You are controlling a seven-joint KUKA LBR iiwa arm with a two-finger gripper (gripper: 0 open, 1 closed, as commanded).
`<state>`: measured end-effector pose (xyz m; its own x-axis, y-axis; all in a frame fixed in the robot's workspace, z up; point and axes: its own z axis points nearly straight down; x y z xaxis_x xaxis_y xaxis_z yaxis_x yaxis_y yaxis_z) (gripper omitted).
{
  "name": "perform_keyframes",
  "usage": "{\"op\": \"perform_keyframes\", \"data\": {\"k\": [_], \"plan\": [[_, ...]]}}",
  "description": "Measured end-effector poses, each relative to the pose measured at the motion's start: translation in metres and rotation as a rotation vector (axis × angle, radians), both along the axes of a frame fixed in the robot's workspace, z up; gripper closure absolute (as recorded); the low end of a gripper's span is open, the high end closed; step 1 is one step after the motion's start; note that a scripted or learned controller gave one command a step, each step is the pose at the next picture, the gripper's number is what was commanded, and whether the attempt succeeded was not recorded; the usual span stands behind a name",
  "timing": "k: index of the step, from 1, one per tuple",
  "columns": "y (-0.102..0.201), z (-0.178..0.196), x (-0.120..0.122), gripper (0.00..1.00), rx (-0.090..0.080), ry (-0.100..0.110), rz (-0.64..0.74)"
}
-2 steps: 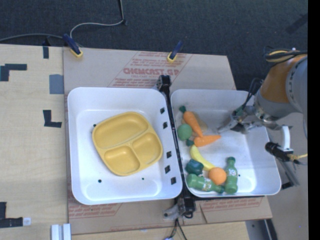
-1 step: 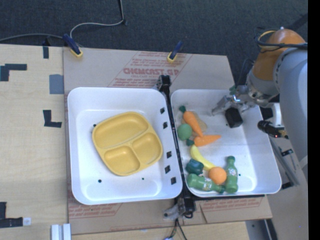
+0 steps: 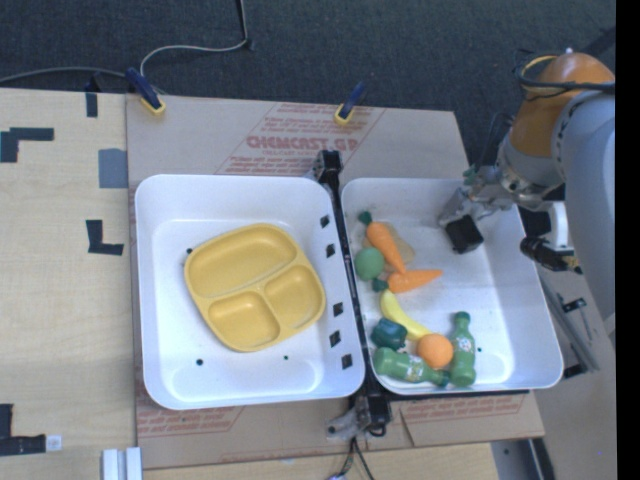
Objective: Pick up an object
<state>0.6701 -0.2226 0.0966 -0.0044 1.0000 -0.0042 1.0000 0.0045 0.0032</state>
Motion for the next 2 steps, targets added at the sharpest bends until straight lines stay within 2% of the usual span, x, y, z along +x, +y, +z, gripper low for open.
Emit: {"op": "perform_keyframes", "data": {"k": [1, 2], "plan": [[0.071, -0.01, 0.0, 1.0, 0.004, -0.001, -0.002], [0.153, 0.088, -0.011, 1.0, 0.005, 0.002, -0.002]]}}
